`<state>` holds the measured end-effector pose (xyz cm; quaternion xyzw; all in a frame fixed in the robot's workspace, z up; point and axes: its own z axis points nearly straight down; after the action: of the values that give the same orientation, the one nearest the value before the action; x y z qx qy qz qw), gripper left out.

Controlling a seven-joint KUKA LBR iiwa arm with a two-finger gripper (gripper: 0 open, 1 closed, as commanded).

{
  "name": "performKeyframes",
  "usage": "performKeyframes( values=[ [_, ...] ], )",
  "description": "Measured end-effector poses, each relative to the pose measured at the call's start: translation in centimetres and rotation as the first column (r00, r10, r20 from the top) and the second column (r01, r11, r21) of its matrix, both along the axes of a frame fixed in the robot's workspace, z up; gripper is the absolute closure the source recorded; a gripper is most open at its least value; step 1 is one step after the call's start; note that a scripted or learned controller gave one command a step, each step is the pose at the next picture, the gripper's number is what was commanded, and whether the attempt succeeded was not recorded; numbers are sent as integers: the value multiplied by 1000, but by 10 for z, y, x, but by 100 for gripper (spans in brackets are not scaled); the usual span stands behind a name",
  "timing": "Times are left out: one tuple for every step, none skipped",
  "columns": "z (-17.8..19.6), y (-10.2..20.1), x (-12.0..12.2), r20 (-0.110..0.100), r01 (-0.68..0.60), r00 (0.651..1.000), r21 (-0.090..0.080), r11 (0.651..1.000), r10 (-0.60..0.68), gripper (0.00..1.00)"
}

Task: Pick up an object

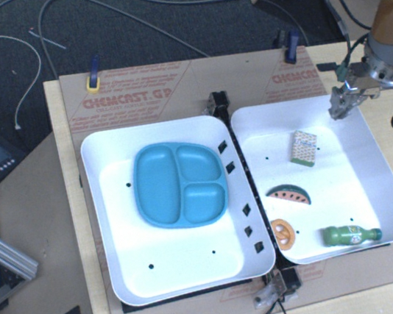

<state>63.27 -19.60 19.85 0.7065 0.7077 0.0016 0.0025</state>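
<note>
The right bin (364, 154) holds a small green-and-white box (303, 148), a watermelon slice (289, 195), a pretzel (282, 233) and a green bottle (351, 235) lying on its side near the front edge. A blue divided plate (180, 183) lies in the left bin (115, 226). My gripper (342, 103) hangs over the far right corner of the right bin, up and to the right of the box, with nothing seen between its fingers.
A black hinge strip (240, 182) runs between the two bins. Blue clamps (94, 78) (290, 45) hold the cardboard at the back. Cables lie on the dark floor beyond the bench.
</note>
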Motion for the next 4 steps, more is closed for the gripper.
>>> performKeyframes(
  values=[
    [12, 0, 1, -2, 0, 1000, 0, 1000, 0, 100],
    [8, 57, -6, -8, -3, 1000, 4, 1000, 3, 100],
    [14, 105, -12, -8, -3, 1000, 4, 1000, 3, 100],
    [26, 160, -14, -5, -5, 1000, 4, 1000, 5, 100]
  ],
)
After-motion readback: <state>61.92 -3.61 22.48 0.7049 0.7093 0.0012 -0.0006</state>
